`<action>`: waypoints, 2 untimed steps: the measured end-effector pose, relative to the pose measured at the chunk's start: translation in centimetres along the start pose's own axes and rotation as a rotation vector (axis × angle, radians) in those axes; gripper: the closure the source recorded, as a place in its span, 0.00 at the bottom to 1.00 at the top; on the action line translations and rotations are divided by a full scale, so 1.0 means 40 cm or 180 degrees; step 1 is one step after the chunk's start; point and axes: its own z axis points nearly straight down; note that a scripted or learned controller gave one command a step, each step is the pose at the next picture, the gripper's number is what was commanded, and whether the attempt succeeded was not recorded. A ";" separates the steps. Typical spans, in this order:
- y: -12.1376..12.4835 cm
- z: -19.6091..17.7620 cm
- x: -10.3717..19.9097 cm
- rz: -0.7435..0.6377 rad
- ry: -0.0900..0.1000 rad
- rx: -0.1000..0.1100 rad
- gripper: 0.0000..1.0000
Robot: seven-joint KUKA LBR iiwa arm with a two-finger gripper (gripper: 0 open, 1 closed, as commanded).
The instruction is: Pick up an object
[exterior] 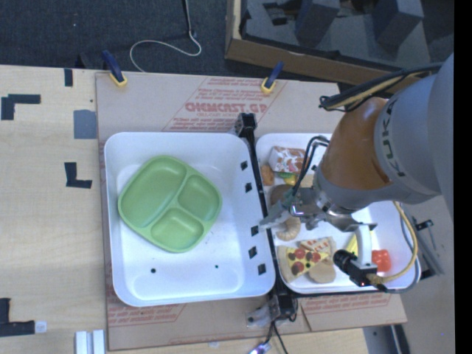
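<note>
Reaching in from the right, the arm [383, 150] holds its gripper [291, 216] low over the right bin [402, 223], near that bin's left edge; whether it is open or closed cannot be told. Toy food lies beneath: a pizza slice [302, 257] by the front edge, a packet [284, 158] by the back. A green tray [169, 203] fills the left bin [133, 271].

white bins: 2, left bin [118, 198] at 9 o'clock, right bin [394, 216] at 3 o'clock | green divided plate [169, 203]: 1, in left bin | pizza slice toy [304, 255]: 1, at 5 o'clock | blue clamps: 2, at 11 o'clock [113, 68] and 12 o'clock [271, 77] | remaining food items in right bin: partly hidden, uncounted
</note>
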 end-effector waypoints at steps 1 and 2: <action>0.004 -0.018 0.045 -0.0063 0.0105 0.0043 1.00; 0.135 -0.108 0.078 0.0023 -0.0040 -0.0023 1.00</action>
